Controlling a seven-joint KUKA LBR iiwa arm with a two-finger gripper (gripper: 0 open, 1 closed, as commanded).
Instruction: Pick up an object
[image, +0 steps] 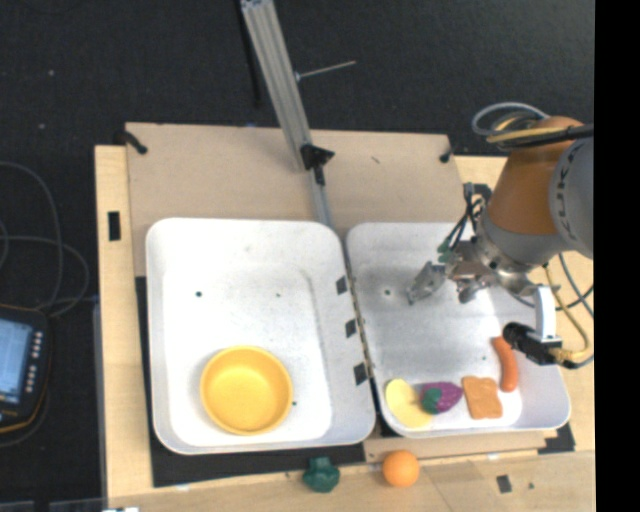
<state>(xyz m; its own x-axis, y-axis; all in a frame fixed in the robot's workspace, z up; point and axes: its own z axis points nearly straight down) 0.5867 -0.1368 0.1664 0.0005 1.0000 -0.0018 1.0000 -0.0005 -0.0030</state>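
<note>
- Two bins sat side by side: the left bin (170, 300) held a yellow bowl (246, 389).
- Right bin (400, 260): the gripper (445, 288) hovered over bare floor, fingers apart, nothing between them.
- Along its near edge lay a yellow piece (400, 400), purple toy (438, 397), orange block (483, 397) and carrot (507, 364).
- An orange ball (400, 468) rested on the bench outside.

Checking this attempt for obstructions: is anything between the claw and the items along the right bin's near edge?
Nothing visible. The claw hangs over bare bin floor; the purple item, yellow piece, orange block and orange-red stick lie nearer the camera, uncovered.
</note>
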